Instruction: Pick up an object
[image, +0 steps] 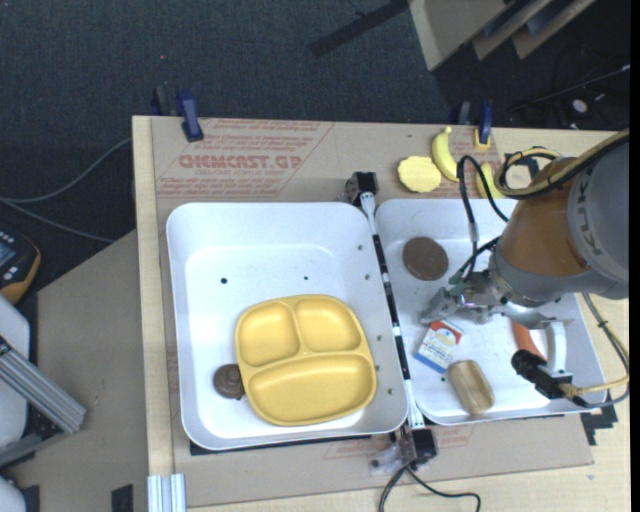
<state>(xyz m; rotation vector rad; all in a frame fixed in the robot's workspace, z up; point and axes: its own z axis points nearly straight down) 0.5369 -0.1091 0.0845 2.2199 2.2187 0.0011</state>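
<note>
**Arm low over right bin, no pick confirmed**

Camera view: grey arm with orange band (545, 240) reaches in from the right, gripper (462, 298) down in the right shallow white bin (395, 215). Can't tell whether the jaws are released or clenched (too small, metal clutter), and nothing visibly sits between them.

Candidates, right bin: small blue-and-white printed carton (438, 346) just below the gripper, tan cork-like cylinder (470, 386) nearer the front, brown round disc (426, 258) toward the back. Left bin (190, 250): yellow three-compartment plastic tray (302, 358), small brown lump (229, 380) at its left edge.

Step, my read: approach/descent. Next: centre over the carton, close, lift.

Writing: counter (150, 300) sheet reads "CHEMCAST GP"; carton print is illegible.
</note>
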